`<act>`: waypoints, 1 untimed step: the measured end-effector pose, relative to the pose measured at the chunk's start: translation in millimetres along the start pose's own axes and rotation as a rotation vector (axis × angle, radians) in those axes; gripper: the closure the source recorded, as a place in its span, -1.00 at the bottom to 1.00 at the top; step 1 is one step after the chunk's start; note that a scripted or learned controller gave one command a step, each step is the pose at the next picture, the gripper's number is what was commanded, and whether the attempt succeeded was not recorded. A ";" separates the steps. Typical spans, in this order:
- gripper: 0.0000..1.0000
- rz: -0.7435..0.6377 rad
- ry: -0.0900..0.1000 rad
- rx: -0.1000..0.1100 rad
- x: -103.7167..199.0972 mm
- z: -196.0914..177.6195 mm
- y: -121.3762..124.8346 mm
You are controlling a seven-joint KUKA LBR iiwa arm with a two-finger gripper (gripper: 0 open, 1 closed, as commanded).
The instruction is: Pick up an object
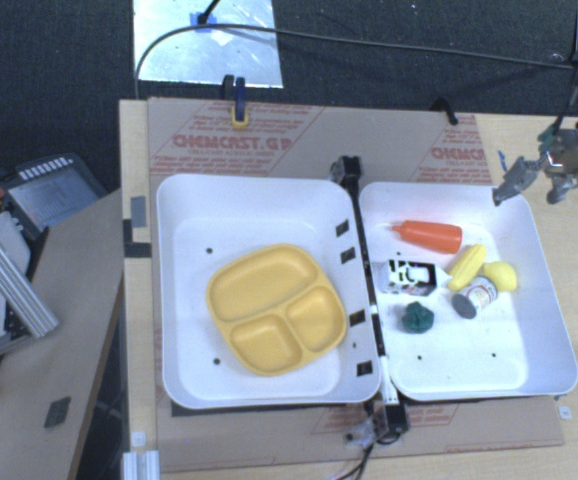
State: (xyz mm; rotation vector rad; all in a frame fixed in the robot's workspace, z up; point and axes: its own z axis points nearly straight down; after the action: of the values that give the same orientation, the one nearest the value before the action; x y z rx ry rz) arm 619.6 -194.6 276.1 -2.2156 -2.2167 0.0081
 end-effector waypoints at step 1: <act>-1.00 -0.003 -0.003 -0.011 0.7 -7.1 1.9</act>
State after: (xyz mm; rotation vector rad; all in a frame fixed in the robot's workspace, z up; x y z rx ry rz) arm 621.6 -193.9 283.2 -2.2192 -2.2268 -0.0015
